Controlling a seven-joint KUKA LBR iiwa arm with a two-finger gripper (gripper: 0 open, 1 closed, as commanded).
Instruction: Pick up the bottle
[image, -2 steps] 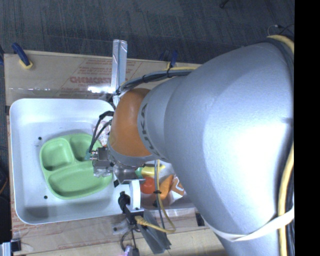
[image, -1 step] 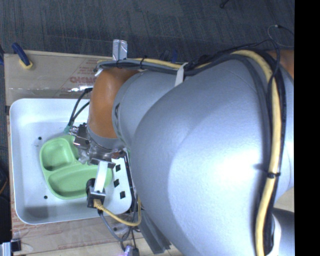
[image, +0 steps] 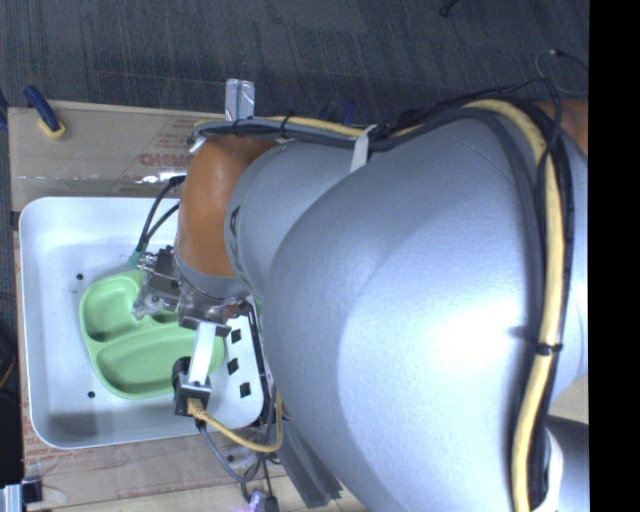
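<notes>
smooth grey rounded arm casing (image: 430, 320) with a yellow cable looms closest, hiding much of the bench. beyond it, the orange wrist band (image: 205, 215) and gripper (image: 160, 290) hang over a glossy green moulded plastic tray (image: 125, 345) in the shallow white bin (image: 40, 300). jaw state cannot be told. no bottle can be made out beside the tray; likely light, slippery, best taken mid-body.

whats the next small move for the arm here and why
Probably a short lift straight up. The arm covers most of the bench, and its wrist sits low in the left white bin over a green divided dish. No bottle can be made out from this angle, so rising a little would uncover the bin and show whether anything came up with the gripper.
</notes>
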